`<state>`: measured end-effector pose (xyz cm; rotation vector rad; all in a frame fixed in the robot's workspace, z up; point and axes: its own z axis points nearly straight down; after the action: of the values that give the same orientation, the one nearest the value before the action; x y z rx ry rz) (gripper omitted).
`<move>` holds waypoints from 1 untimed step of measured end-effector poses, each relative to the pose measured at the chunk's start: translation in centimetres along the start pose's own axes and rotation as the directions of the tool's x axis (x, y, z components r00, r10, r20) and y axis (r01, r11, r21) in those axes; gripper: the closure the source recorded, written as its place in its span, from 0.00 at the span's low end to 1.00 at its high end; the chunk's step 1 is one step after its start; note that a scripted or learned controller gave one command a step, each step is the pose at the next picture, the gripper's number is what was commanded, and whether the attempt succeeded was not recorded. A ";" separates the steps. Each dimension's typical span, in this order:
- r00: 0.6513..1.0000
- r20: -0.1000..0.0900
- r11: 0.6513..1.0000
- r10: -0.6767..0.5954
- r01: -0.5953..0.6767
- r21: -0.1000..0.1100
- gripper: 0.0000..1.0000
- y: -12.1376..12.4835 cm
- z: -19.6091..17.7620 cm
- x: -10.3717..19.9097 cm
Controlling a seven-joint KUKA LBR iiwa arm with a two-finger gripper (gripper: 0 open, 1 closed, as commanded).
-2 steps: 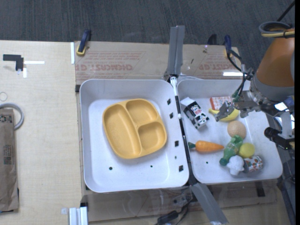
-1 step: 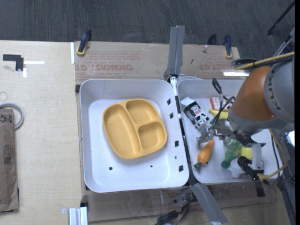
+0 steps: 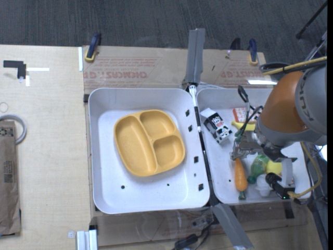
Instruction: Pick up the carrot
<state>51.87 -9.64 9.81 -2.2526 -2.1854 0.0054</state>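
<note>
The hand [image 3: 240,151] is low in the right bin [image 3: 225,191], just over the top end of the carrot [image 3: 240,176]. The arm hangs over it, so I cannot tell how wide the hand is, and I cannot tell if it grips anything. It looks like it is touching the carrot's top end or sitting right above it. The carrot is orange and lies flat on the bin floor, pointing toward the near edge, with a small green tip at the bottom. I think the job now is to get a good grip on the carrot. To do that well, the hand should come straight down with one side on each long side of the carrot, not on its tips. It would be better to grab near the fat middle, because the top end is thin and can slip out. The grip should be firm but slow, since the carrot is round and may roll. A green thing [image 3: 258,165] and a yellow thing [image 3: 274,166] lie just beside the carrot on its right, so the hand should not bump them. Farther back in the same bin is a black and white toy [image 3: 217,126]. The left bin [image 3: 104,191] holds a yellow plate [image 3: 149,142] with three parts. Both bins sit on the surface [image 3: 41,108].
</note>
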 end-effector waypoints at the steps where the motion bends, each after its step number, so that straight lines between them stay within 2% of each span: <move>1: 0.988 0.002 0.988 0.153 -0.153 -0.002 1.00 5.6 -12.5 0.5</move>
<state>57.54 -9.33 22.25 -2.4157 -2.0078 0.0062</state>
